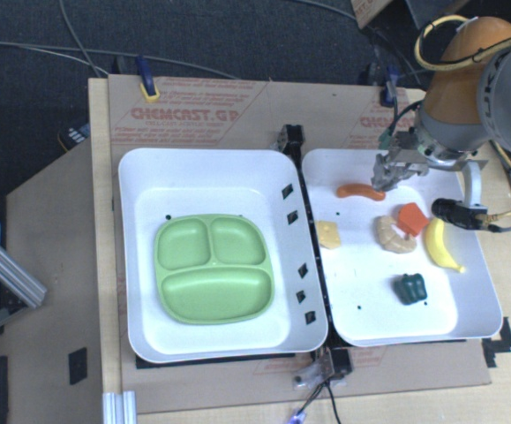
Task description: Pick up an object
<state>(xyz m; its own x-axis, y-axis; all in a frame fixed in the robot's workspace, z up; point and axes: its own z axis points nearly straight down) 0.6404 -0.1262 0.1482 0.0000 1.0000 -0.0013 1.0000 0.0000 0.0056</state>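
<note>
- The grey metal two-finger gripper [386, 181] hangs low over the far part of the right shallow white bin [476, 321], just at the right end of the long orange sausage-shaped toy [361, 192].
- If the gripper is apart or together, I cannot tell.
- The sausage-shaped toy lies flat on the bin floor.
- In the same bin lie a pale yellow chunk [327, 234], a beige round bread-like piece [394, 236] touching a red block [412, 218], a yellow plastic banana [442, 246] and a dark green pepper-like toy [410, 288].
- The left white bin [136, 237] holds a light green divided plastic plate [213, 268].
</note>
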